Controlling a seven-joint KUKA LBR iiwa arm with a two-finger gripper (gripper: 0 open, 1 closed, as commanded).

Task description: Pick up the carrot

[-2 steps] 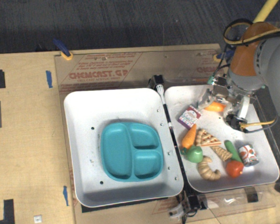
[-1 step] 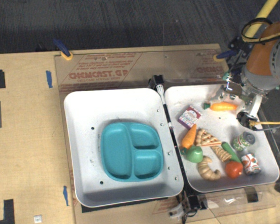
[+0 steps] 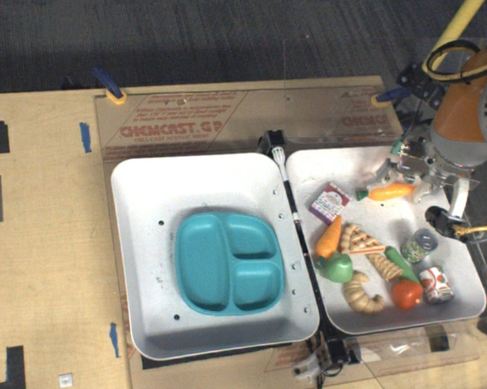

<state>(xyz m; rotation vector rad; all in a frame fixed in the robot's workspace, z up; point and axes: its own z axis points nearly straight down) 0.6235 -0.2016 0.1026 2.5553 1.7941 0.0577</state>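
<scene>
An orange carrot [image 3: 388, 193] with a small green stem end lies on its side in the upper part of the right bin [image 3: 475, 298]. My gripper [image 3: 409, 166] hangs directly above and slightly right of it, very close to its right end; whether they touch is unclear. The grey wrist and orange band [image 3: 458, 118] rise behind it toward the right. A second orange cone-shaped piece [image 3: 330, 237] lies tilted near the bin's left wall, beside a green fruit [image 3: 338, 267].
The right bin also holds a purple packet [image 3: 329, 202], a pizza-like wedge [image 3: 360, 239], a croissant [image 3: 363, 293], a red tomato [image 3: 407, 294], a small can [image 3: 435, 282] and a green-grey jar [image 3: 419, 247]. A teal divided plate [image 3: 229, 261] sits in the left bin [image 3: 138, 238].
</scene>
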